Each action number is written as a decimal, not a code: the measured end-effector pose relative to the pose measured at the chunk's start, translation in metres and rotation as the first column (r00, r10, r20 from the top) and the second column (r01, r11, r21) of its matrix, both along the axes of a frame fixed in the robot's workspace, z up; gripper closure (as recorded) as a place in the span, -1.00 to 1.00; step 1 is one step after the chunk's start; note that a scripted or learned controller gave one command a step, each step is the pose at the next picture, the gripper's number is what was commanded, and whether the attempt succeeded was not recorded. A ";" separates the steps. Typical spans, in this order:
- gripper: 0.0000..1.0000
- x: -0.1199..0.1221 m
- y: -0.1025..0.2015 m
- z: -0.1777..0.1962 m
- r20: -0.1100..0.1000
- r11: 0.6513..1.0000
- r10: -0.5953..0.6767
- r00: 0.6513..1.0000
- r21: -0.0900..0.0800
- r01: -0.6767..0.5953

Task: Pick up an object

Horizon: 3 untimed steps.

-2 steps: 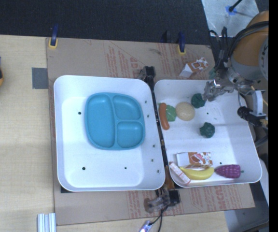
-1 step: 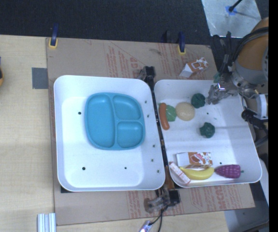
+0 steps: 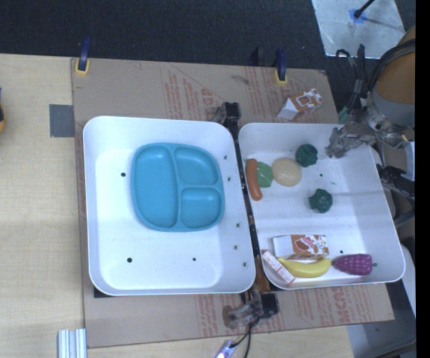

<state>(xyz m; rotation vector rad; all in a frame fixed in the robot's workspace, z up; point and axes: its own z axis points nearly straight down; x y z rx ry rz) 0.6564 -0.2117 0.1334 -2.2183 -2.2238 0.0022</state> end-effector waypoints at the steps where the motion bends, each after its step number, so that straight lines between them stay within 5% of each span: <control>1: -1.00 0.000 0.000 -0.005 -0.002 1.000 0.002 1.000 0.001 -0.002; 3: -1.00 0.000 0.000 -0.013 -0.003 1.000 0.003 1.000 0.001 -0.003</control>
